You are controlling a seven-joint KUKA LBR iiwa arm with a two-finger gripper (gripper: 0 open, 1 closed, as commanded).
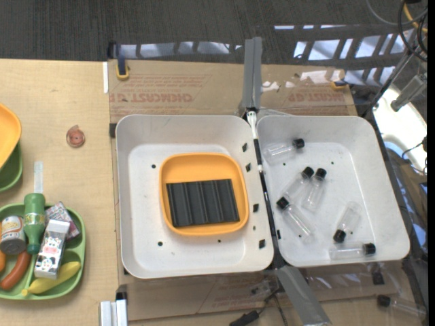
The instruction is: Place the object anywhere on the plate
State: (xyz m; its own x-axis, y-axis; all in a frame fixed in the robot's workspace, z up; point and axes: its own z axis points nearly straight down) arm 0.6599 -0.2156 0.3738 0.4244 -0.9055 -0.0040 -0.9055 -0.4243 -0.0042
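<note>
Two bins, one plate, six vials.
We counted six clear, black-capped vials (pixel 309 185) lying in the right bin (pixel 380 182); one orange plate (pixel 202 199) sat in the left bin (pixel 136 202); the gripper's state we couldn't tell.

Pale grey arm segment (pixel 410 92), perhaps, dark looping cables (pixel 408 26) behind

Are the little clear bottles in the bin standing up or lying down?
Lying down. The clear vials rest on their sides across the right bin, their black caps pointing different ways.
</note>
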